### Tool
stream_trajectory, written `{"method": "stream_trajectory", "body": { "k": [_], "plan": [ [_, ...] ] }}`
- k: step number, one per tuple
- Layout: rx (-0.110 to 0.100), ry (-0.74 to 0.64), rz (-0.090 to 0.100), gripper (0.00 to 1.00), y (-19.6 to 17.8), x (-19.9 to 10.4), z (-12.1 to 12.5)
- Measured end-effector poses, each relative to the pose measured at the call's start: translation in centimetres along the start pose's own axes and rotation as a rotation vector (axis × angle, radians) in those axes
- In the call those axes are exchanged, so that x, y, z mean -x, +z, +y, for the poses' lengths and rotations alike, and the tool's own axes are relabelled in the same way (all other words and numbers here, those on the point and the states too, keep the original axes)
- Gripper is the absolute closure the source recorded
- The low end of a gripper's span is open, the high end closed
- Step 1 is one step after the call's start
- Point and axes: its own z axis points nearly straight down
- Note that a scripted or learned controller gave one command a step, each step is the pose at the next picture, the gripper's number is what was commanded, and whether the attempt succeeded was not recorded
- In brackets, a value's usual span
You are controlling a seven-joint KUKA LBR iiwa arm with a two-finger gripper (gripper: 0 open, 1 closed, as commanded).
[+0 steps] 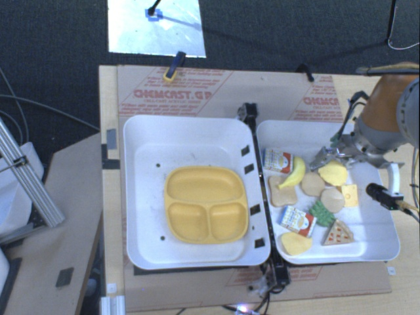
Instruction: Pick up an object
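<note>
The right bin holds several toy foods. Among them are a banana, a yellow lemon-like piece, a pizza slice, two small red-and-white cartons, a cheese square and a green piece. My gripper hangs over the bin's upper right part, just beyond the lemon-like piece and close above it. The wrist hides its tips, and nothing is visibly held.
The left bin carries a yellow three-compartment plate. A black divider with clips runs between the bins. The grey arm with its orange band comes in from the right, and a black fitting juts over the right bin's edge.
</note>
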Motion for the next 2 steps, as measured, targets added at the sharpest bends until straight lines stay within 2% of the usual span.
{"method": "stream_trajectory", "body": {
  "k": [1, 2],
  "plan": [
    [0.008, -0.001, -0.002, 1.0, -1.2, 0.1, 0.3],
    [0.004, -0.01, 0.003, 1.0, -8.1, -8.9, -4.6]
  ]
}}
